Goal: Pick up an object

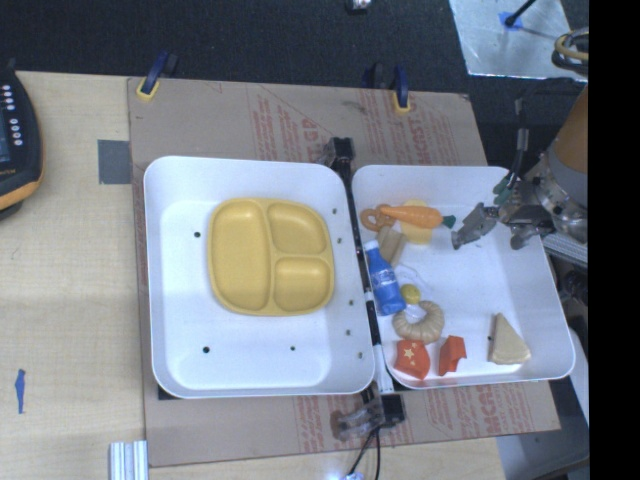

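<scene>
My gripper [495, 232] hangs over the upper right part of the right bin [520, 298], open, with nothing between its fingers. Its left fingertip [468, 231] is just right of an orange carrot [408, 213] lying at the bin's top left. Under the carrot lies a beige block [392, 245]. A blue bottle [380, 279] rests along the bin's left wall, above a tan ring [420, 320]. A red strawberry-like piece [412, 358] and a small red piece [452, 352] sit at the front. A pale wedge [506, 342] lies at the front right.
The left bin [180, 358] holds a yellow divided plate [270, 256]. A black clamp strip [356, 258] runs between the two bins. Both stand on a cardboard sheet [250, 118]. A dark handset [15, 138] lies at the far left edge.
</scene>
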You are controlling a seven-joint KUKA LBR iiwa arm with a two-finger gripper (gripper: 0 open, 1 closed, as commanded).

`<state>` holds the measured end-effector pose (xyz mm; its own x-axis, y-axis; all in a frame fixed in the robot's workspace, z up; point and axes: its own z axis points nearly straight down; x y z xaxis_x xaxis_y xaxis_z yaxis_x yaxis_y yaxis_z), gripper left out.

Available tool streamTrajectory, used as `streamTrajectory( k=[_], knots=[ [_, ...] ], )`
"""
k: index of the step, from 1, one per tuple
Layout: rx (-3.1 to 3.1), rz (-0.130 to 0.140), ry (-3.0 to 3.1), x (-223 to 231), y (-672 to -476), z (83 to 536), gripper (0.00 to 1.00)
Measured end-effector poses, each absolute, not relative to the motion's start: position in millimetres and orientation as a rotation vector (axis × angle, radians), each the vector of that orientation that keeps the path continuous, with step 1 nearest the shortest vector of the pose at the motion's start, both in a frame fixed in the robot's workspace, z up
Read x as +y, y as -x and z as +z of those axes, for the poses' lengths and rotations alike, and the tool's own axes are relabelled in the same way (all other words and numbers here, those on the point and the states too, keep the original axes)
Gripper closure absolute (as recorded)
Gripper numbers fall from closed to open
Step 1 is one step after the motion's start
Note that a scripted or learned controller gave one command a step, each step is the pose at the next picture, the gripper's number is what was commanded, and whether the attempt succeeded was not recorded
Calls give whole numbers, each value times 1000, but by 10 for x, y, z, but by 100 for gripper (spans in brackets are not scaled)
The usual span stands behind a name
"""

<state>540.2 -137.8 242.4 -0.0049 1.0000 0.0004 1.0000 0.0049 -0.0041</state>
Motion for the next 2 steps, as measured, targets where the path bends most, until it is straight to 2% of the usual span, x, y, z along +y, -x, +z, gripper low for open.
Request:
streamTrajectory(
  k=[1,2],
  knots=[
    [-2231,5,2209,-1092,-5982,1660,0],
    [-2226,0,2225,-1950,-6589,1574,0]
  ],
)
